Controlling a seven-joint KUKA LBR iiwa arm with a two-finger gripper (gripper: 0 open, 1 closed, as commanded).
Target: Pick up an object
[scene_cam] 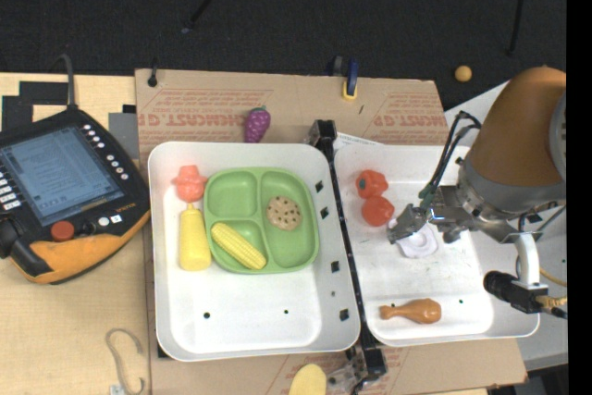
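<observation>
My gripper (pixel 413 231) hangs low in the right bin (pixel 462 321), its fingertips around a small white object (pixel 421 244) on the bin floor. Just left of it lie two red toy pieces (pixel 374 197), one above the other. A brown chicken drumstick (pixel 415 312) rests near the right bin's front edge. In the left bin (pixel 240 328) a green divided plate (pixel 261 219) holds a corn cob (pixel 239 245) and a cookie (pixel 284 213). A yellow bottle (pixel 193 238) and a pink toy (pixel 189 183) lie left of the plate.
A purple grape bunch (pixel 257 123) sits on the cardboard behind the left bin. A yellow object (pixel 309 379) lies in front of the bins. A teach pendant (pixel 60 190) rests on the table at the left. An orange ball (pixel 462 73) lies at the back right.
</observation>
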